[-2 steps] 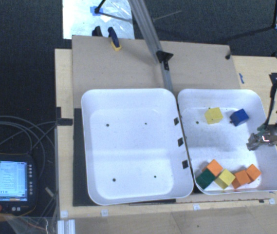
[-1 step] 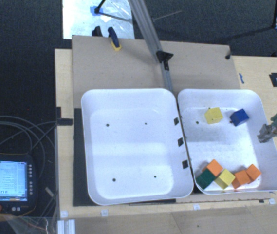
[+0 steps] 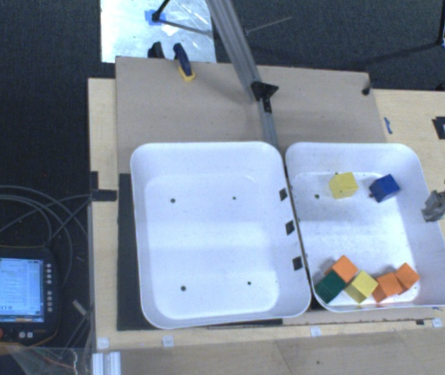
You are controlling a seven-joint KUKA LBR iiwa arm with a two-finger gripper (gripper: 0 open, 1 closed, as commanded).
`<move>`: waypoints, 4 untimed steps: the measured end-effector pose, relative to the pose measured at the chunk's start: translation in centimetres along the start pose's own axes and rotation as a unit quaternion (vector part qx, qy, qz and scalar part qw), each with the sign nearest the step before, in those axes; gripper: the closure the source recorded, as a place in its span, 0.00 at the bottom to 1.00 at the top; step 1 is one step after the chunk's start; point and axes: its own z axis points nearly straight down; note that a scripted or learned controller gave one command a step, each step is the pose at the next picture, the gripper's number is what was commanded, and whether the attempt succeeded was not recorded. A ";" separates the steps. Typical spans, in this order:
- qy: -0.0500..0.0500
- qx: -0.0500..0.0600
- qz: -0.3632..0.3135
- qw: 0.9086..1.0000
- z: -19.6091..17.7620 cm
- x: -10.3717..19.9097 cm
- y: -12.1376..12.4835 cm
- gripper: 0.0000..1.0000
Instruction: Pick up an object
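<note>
The grey metal end effector (image 3: 441, 204) sits at the right rim of the right shallow white plastic bin (image 3: 433, 252), too small and cropped to tell how it is set. Inside, a yellow cube (image 3: 343, 185) and a blue cube (image 3: 384, 187) lie apart near the far wall, while orange, green and yellow cubes (image 3: 360, 281) crowd the near corner. The isolated yellow cube looks the best target: centre above it and descend straight.

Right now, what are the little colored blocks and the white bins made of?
The blocks, like the yellow block and blue block, look like painted wood or maybe foam: flat solid colors, no shine. I can't tell which. The white bins, like the right bin, look like smooth molded plastic, with rounded corners and a soft gloss.
</note>
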 end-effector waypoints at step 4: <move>0.003 0.002 -0.003 1.000 1.9 20.8 0.0 1.00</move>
